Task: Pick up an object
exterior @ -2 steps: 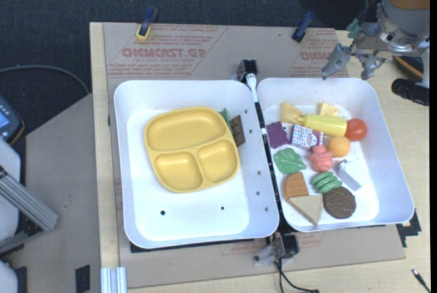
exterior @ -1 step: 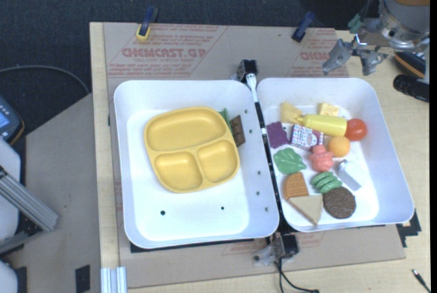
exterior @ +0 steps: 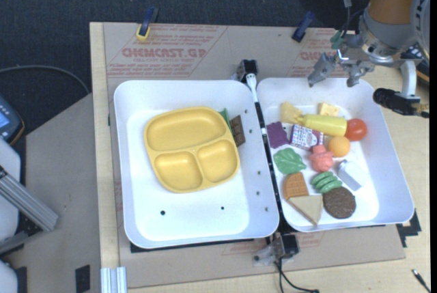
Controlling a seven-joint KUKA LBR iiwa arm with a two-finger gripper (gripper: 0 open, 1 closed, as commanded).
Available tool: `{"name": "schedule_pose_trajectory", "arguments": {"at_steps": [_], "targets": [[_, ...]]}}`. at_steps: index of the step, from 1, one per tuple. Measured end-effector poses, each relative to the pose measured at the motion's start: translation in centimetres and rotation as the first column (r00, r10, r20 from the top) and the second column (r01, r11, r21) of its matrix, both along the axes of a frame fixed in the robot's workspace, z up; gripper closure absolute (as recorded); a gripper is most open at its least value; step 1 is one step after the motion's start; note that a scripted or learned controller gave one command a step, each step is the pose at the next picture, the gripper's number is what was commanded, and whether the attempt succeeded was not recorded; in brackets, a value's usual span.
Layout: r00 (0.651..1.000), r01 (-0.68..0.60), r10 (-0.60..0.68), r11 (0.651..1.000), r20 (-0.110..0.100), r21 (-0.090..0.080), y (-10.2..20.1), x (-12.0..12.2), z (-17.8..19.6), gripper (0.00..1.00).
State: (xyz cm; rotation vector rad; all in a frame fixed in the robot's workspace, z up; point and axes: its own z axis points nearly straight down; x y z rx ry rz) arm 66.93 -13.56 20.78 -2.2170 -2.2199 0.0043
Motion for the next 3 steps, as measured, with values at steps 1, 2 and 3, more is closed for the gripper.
{"name": "schedule_pose_trajectory", "arguments": {"at_steps": [1,2,3], "targets": [[1.000,0.001,-0.001,1.000,0.000,0.000,-0.3,0.3,-4.4,0.00],[1.000,0.001,-0.001,1.000,-0.003,0.000,-0.3,-0.3,-10.7,0.00],[1.000,0.001,-0.001,1.000,0.011,-0.005,-0.5,0.1,-11.6,0.00]]}}
